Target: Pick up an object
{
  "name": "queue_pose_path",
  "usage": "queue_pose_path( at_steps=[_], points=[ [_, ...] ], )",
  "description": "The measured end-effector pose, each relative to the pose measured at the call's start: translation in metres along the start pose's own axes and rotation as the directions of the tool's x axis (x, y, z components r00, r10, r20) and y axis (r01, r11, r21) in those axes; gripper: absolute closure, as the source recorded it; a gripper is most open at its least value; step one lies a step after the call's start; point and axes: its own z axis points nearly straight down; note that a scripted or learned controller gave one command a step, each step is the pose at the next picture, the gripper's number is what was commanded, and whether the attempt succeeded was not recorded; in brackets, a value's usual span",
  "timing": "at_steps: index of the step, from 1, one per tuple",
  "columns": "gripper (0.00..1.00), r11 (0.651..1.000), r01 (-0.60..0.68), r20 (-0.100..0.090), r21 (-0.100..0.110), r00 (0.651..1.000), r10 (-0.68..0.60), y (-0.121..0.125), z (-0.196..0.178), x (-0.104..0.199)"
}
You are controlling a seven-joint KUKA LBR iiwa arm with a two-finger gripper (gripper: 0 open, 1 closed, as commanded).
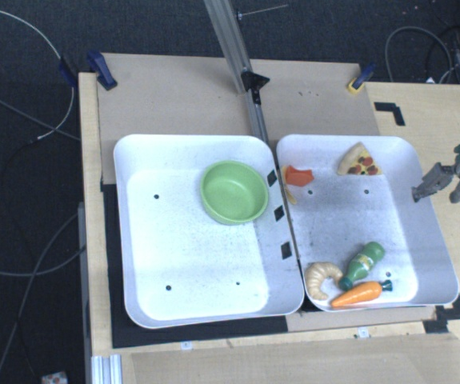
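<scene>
Green plastic bowl (234, 192) in left bin (146, 238), toward its far-right corner | looks light, stiff, slick; pinch rim | gripper (442, 184) at right bin's (438, 238) right edge, fingers spread, nothing between | toys at near edge.

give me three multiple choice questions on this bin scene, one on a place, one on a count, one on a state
1. Where is the green bowl?
A. left bin
B. right bin
C. on the bench outside the bins

2. How many items lie in the right bin?
A. two
B. five
C. eight

3. What is the gripper doing?
A. holding the carrot
B. pressing into the bowl
C. standing open at the right bin's right rim, holding nothing

Answers:
1 A, the bowl sits in the left bin.
2 B, pizza slice, red piece, croissant, green bottle, carrot.
3 C, its fingers are spread with nothing between them.
</scene>
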Motion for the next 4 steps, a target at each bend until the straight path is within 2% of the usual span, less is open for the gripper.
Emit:
queue_pose_path(
  at_steps=[1,3,4],
  points=[
    [0.00,1.000,0.000,0.001,-0.003,1.000,0.000,0.001,-0.002,0.000],
    [0.00,1.000,0.000,-0.003,0.005,1.000,0.000,-0.002,0.085,0.003],
    [0.00,1.000,0.001,-0.004,0.007,1.000,-0.001,0.001,0.145,0.013]
  ],
)
